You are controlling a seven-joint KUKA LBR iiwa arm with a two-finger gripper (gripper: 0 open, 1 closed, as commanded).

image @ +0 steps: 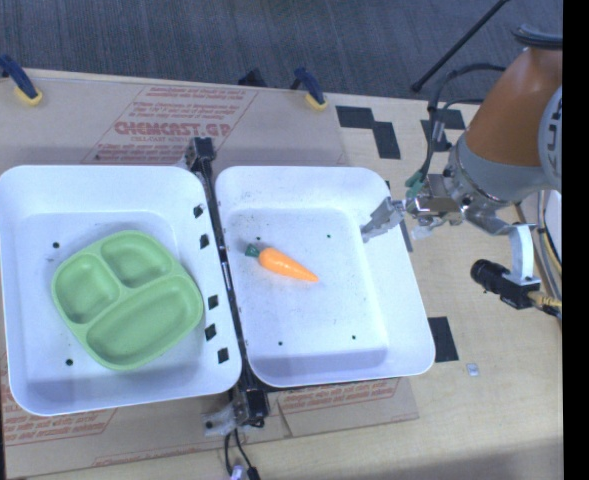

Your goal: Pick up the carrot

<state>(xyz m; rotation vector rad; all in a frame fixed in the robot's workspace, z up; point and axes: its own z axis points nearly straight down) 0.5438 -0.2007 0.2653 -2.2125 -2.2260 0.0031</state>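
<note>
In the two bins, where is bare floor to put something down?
Right bin: bare floor all around the carrot, widest toward its near wall. The gripper crowds its right rim. Left bin: the green plate fills the middle, leaving narrow strips along the walls.

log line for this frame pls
phase: approach | carrot: lying in right bin, untouched | gripper: over right bin's right rim, apart from carrot | green divided plate: left bin

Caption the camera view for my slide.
Carrot lies in the right bin; gripper hovers at its right rim.
</note>
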